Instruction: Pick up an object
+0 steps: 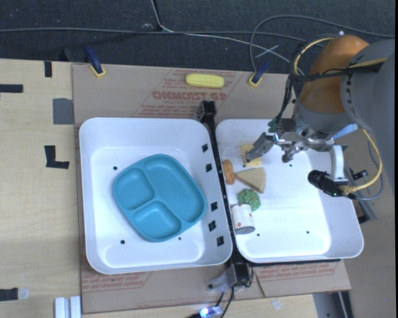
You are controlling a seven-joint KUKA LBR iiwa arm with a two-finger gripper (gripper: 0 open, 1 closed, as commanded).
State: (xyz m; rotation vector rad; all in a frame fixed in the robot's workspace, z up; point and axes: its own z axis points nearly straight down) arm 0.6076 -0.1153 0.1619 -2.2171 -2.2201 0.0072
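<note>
jaws (273, 148) spread open, holding nothing | tan wedge (251, 177) just below-left, apart | right bin (331, 234)

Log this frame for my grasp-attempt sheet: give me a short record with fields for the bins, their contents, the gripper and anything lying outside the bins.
left bin: blue divided plate
right bin: small items along its left side: tan wedge, green piece, white cylinder, orange piece
gripper: over the right bin's upper part, fingers spread, nothing between them
outside bins: yellow object on the cardboard behind them
</note>
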